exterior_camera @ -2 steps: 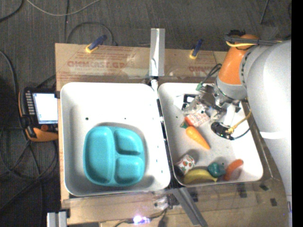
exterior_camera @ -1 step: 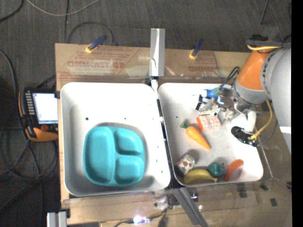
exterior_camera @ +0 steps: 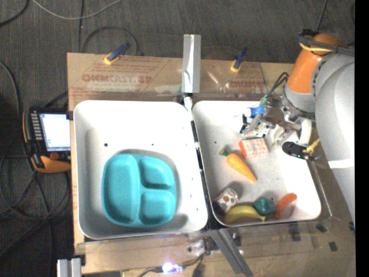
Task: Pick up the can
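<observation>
can (exterior_camera: 228, 199) at right bin's (exterior_camera: 300, 215) front; gripper (exterior_camera: 258, 126) well behind

Red print on the cardboard sheet (exterior_camera: 115, 77) behind the bins, upside down & too blurry to read.

turquoise tray (exterior_camera: 138, 189), orange carrot (exterior_camera: 241, 166), yellow banana (exterior_camera: 244, 214)

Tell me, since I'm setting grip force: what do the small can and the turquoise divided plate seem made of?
Small can: probably metal or toy plastic under a printed red-and-white label; too small to tell. Turquoise divided plate: likely moulded plastic, judging by its uniform colour, soft sheen and rounded compartments.
</observation>
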{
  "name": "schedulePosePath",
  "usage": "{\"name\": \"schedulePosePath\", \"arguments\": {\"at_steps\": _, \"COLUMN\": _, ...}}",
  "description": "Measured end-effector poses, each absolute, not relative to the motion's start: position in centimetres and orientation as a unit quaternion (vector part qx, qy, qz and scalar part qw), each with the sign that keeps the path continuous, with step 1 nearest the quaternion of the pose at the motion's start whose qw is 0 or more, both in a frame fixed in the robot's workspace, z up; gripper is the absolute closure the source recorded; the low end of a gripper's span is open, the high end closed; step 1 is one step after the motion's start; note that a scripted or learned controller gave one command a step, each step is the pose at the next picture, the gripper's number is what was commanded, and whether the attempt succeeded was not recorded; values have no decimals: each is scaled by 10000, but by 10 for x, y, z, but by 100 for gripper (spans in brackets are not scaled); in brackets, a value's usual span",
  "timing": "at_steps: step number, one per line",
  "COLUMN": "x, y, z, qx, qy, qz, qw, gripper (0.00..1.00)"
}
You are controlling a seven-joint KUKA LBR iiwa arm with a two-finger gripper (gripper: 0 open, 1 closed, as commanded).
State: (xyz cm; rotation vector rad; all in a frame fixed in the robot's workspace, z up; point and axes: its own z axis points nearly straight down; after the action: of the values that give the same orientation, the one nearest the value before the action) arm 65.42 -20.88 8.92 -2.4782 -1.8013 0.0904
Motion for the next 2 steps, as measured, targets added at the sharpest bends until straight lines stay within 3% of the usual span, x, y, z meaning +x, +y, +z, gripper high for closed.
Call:
{"name": "schedulePosePath", "arguments": {"at_steps": 1, "x": 653, "y": -211, "z": 95, "qx": -8079, "qy": -5875, "qz": 314, "qw": 341, "gripper": 100}}
{"name": "schedulePosePath", "arguments": {"at_steps": 2, "x": 635, "y": -150, "z": 215, "qx": -8484, "qy": -5294, "qz": 9, "qw": 1, "gripper": 100}}
